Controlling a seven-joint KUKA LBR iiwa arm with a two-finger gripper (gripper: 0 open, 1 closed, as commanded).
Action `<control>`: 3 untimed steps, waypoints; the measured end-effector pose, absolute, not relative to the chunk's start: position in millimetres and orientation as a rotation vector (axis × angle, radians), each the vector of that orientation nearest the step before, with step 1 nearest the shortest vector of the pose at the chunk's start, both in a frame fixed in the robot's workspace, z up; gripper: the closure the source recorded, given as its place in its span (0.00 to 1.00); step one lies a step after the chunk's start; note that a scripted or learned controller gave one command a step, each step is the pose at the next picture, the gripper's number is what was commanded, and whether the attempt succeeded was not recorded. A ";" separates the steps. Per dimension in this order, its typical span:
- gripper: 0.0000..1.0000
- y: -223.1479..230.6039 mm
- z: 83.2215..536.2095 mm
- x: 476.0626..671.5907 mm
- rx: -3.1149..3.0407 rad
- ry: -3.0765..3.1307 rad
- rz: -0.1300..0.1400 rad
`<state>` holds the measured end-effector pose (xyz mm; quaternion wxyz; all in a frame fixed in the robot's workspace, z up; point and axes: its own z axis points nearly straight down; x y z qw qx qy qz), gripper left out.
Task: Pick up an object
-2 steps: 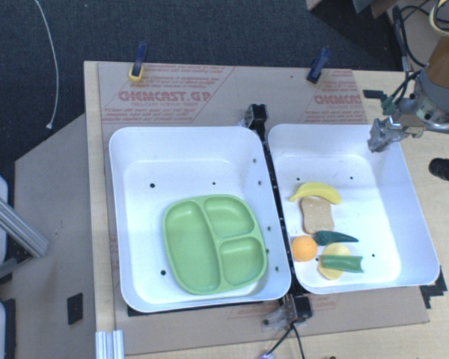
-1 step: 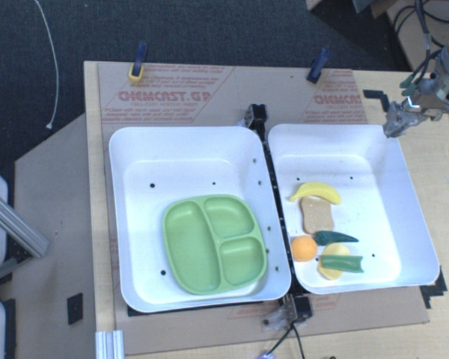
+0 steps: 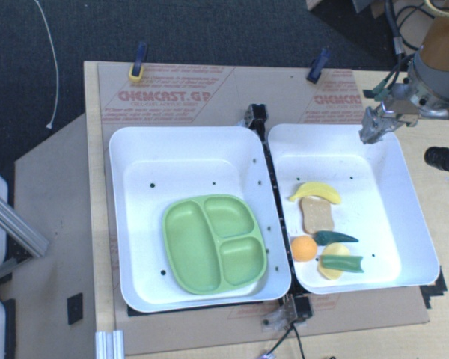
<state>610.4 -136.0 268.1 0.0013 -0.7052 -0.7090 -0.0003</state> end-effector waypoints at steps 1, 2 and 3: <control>1.00 -77.5 253.7 596.5 -2.212 -2.224 0.001; 1.00 -29.2 257.3 588.8 -2.213 -2.225 0.000; 1.00 21.5 259.4 574.9 -2.212 -2.225 0.000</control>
